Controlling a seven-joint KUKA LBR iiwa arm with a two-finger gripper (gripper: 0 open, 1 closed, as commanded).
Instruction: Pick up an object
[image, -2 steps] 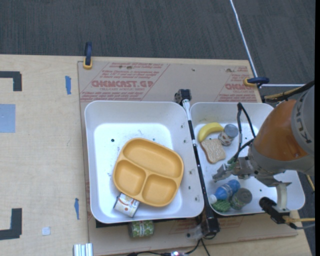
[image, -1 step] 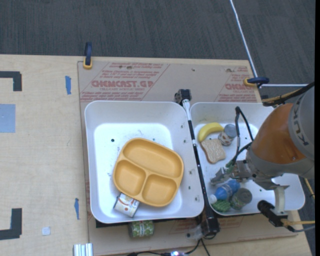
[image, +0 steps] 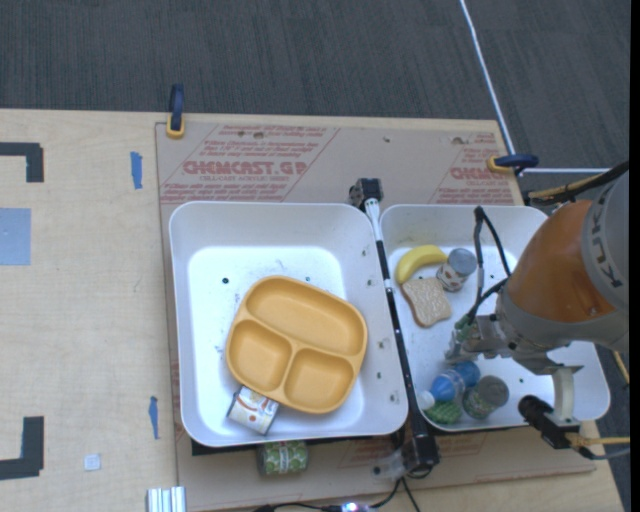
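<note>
From here I would go for the blue bottle (image: 452, 384) in the near part of the right bin (image: 598, 400), just left of a grey jar (image: 487, 396). It looks light, stiff and slick, best pinched across its body. The gripper (image: 466, 342) hangs just above it, but the wrist hides its fingers, so I cannot tell their state. The banana (image: 420, 262) and toast (image: 429, 300) lie farther back.

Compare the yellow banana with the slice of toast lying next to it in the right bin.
The banana is bright yellow; the toast is pale speckled brown. The banana is a curved crescent, the toast a flat, roughly rectangular slab. The banana lies nearer the bin's far edge, the toast just in front of it. Both lie in the right bin, close to its left wall.
</note>
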